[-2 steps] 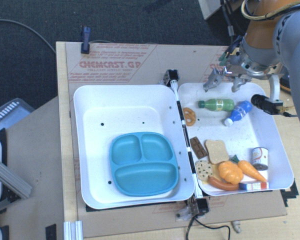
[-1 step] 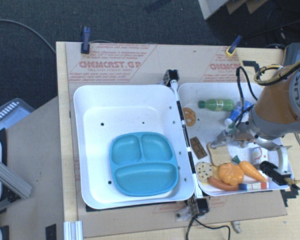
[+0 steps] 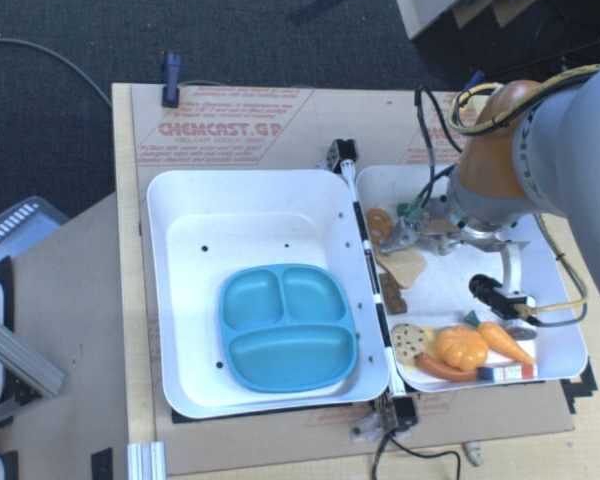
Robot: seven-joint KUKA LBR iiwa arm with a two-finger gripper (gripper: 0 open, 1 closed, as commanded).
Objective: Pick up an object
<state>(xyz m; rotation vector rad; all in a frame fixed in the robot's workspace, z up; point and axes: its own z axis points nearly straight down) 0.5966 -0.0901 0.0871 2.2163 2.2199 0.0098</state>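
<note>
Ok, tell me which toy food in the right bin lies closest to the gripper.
The pretzel, at the bin's upper left by the divider, just left of the gripper. The bread slice sits a little lower; the cookie, orange, carrot and hot dog lie along the near edge.

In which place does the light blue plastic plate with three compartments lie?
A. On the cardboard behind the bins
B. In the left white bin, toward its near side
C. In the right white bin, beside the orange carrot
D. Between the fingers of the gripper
B: the light blue divided plate lies flat inside the left white bin, while the small food items, such as the orange carrot, lie in the right white bin.
</note>
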